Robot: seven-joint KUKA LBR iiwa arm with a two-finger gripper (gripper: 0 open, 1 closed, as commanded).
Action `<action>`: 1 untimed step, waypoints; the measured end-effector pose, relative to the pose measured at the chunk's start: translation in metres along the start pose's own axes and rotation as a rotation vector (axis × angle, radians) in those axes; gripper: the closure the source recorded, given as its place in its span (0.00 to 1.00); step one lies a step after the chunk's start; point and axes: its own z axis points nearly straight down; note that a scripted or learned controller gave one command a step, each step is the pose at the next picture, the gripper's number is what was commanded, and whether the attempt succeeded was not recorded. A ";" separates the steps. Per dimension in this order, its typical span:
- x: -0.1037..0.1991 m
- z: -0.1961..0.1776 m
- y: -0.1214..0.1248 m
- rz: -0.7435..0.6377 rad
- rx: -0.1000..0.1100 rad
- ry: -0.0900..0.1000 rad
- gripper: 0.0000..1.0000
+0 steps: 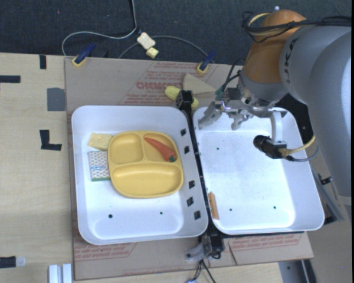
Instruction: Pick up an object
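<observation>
Well to the right of the yellow plate (pixel 143 173), past the divider, my gripper (pixel 223 119) hangs above the far end of the right bin (pixel 295 214). My jaws stand apart and there is nothing between them.

No object lies under me here, so the step in hand looks like choosing a target and travelling to it. The nearest loose thing is a thin orange stick (pixel 213 205), right of the plate and hard against the right bin's near-left wall. That is a poor pick, since a wall leaves one finger no room. The better prize, by my reckoning, is the red pepper-shaped piece (pixel 163 148) lying in the plate's upper right compartment. I should cross the divider high, turn my jaws across its narrow width, come down straight and close only once it sits between my fingers. The plate's ridges could tip it aside.

The count:
- two white bins, including the left bin (pixel 82 217) that holds the plate
- one plate with three compartments
- one red piece
- one pale yellow block (pixel 98 140), touching the plate's upper left edge
- one patterned packet (pixel 97 165), just left of the plate
- one orange stick
</observation>
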 end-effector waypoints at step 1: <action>0.022 0.008 0.023 0.001 0.006 -0.001 0.00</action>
